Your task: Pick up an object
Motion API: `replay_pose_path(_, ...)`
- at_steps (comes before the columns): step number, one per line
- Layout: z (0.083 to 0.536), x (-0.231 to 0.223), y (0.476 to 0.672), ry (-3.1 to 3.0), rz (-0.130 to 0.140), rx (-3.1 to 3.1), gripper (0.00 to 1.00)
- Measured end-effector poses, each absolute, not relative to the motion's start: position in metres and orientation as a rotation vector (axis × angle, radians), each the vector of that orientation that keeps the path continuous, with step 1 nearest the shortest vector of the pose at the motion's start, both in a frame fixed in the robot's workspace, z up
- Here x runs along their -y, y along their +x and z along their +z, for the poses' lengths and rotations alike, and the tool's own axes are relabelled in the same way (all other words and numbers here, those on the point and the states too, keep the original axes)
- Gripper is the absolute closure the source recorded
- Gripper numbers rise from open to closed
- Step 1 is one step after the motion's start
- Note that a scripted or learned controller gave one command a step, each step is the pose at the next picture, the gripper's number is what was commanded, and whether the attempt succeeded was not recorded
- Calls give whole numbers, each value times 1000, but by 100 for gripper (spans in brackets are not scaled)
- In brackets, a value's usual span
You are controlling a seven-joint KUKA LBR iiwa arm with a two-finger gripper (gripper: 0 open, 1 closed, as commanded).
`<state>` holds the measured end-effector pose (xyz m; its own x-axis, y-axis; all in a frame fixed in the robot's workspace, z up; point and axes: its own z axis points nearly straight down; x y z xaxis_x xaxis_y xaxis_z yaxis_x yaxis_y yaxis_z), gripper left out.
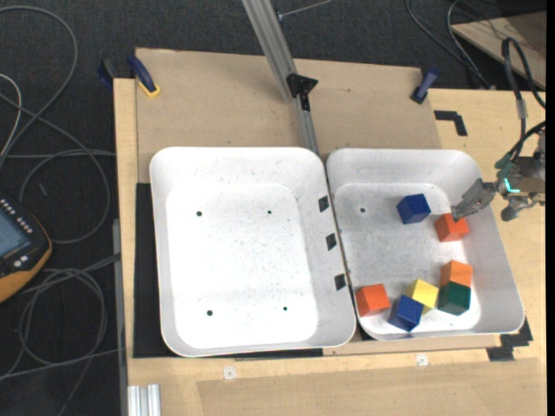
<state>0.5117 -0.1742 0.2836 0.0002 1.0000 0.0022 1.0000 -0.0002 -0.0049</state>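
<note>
Against the right bin's [434, 159] right wall, the hand [471, 202], grip unclear, crowds an orange-red block [451, 228].

We log colours: bins [234, 167] white, black-speckled | tabletop [217, 85] tan | cubes: two blue [414, 208] [405, 312], three orange [451, 227] [373, 298] [457, 273], one yellow [425, 293], one green [453, 298] | claw [475, 199] grey | clamps [143, 74] blue.
</note>
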Motion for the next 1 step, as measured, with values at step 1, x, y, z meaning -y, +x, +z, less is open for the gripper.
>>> replay_pose_path(1,286,174,513,-2220,-1,2222,0)
